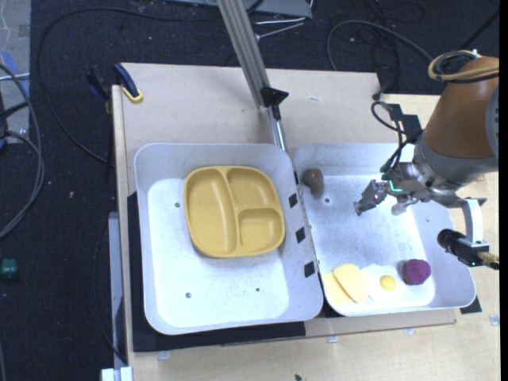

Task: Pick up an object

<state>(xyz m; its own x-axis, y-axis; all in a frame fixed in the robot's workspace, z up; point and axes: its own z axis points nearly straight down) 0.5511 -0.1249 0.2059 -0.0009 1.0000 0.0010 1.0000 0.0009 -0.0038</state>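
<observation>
Hovering over the right bin [444, 296], my claw [389, 199] hangs spread apart with nothing between its fingers. Near the lower right of the frame lie a purple ball [416, 271], a small yellow piece [386, 282] and a pale yellow block [350, 282]; a brown lump [313, 180] sits upper left.

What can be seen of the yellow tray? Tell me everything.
The yellow tray is a rounded square of smooth, plastic-looking material, split by raised ridges into three compartments: one long one on the camera view's left and two smaller ones on its right. It lies flat and face up, turned slightly askew, in the upper middle of the left bin. Nothing lies in its compartments, and it touches only the bin floor. The gripper hangs over the other bin, well apart from it.
</observation>
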